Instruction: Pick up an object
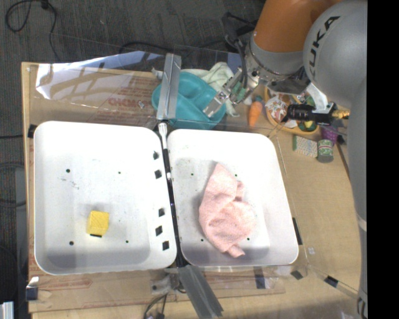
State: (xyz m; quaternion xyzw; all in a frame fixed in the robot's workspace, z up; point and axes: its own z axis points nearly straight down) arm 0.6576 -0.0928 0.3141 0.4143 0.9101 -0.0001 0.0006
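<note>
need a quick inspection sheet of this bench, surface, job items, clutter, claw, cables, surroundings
surface: two white bins side by side on a brown bench
job's things: yellow block in the left bin; crumpled pink cloth in the right bin
clutter: teal bowl, orange carrot toy, small items beyond the bins
claw: claw above the teal bowl, away from both bins
cables: black cables on the floor, top left
surroundings: dark floor
</note>
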